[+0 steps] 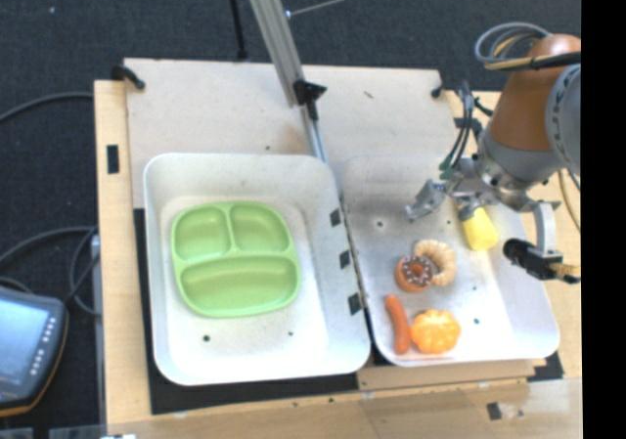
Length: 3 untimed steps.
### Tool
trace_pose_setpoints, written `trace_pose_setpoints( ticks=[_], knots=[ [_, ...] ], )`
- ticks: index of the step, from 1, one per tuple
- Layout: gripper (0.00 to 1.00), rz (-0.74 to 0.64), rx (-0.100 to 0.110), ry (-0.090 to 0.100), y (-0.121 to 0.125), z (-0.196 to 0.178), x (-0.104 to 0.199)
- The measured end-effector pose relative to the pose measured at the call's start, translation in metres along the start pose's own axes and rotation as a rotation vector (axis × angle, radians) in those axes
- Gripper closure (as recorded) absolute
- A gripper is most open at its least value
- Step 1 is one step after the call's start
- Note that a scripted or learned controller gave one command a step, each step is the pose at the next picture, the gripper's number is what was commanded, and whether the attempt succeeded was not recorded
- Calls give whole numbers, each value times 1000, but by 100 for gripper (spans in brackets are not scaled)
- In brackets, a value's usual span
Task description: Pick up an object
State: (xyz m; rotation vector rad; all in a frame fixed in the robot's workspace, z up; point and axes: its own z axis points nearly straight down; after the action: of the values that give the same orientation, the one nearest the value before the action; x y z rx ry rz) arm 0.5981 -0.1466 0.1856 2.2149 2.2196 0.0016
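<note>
Hovering over the right bin (528, 325), the gripper (427, 202) sits at the upper-middle of that bin w/ nothing between its fingers, which look spread apart, tips pointing left-down. So the step in hand is the approach: no grasp yet, target not obvious.

Candidates, all in the right bin:
- yellow block (478, 229), just right of the gripper, close under the wrist
- donut (427, 267), pale w/ a brown-red part, below the gripper, near
- carrot (398, 323), lying lengthways near the bin's left wall
- orange (434, 329), touching or just beside the carrot, at the bin's lower end

The left bin (161, 183) has a green tray (235, 258) w/ three compartments, nothing in them as far as I can tell.

Next move, my guess: donut is the nearest fair target. Needs a short shift toward the bin's lower end, fingers lined up across the donut's width, then straight down & close. Block is nearer but tucked by the wrist, awkward angle. Carrot & orange sit tight together, so a grab there risks pushing one into the other.
</note>
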Motion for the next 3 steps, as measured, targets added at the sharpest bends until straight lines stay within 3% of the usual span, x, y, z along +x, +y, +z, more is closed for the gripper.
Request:
trace_pose_setpoints(
  ticks=[1,2,3],
  knots=[
    [0,2,4,4,-43,-44,15],
    [0,2,0,1,-16,-59,-8],
    [100,-4,1,-1,-16,-69,-8]
  ],
)
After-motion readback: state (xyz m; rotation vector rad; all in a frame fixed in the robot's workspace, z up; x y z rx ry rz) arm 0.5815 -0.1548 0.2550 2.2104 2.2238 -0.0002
